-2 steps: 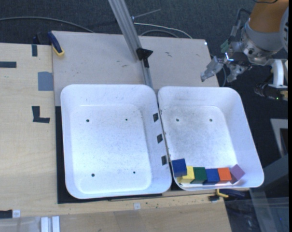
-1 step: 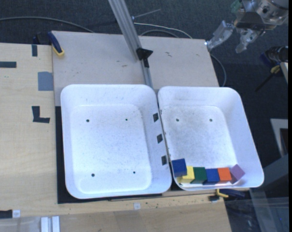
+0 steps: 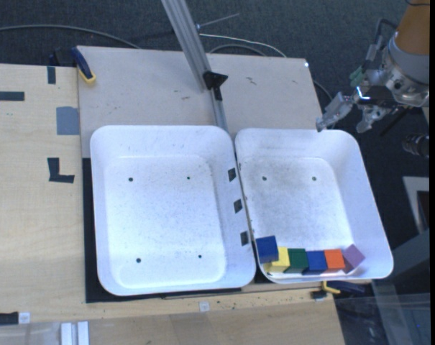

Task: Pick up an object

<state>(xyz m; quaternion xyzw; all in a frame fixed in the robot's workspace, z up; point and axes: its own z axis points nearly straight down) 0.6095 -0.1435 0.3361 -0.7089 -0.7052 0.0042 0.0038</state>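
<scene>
My end effector (image 3: 346, 113) hangs open and empty above the right bin's (image 3: 361, 157) far right corner; the row of blocks (image 3: 307, 259) runs along its near wall, well apart

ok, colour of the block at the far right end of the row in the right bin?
Purple block, at the right bin's near edge beside the orange block; camera view.

Even bright light, soft shadows, slightly grainy, mild blur
</scene>
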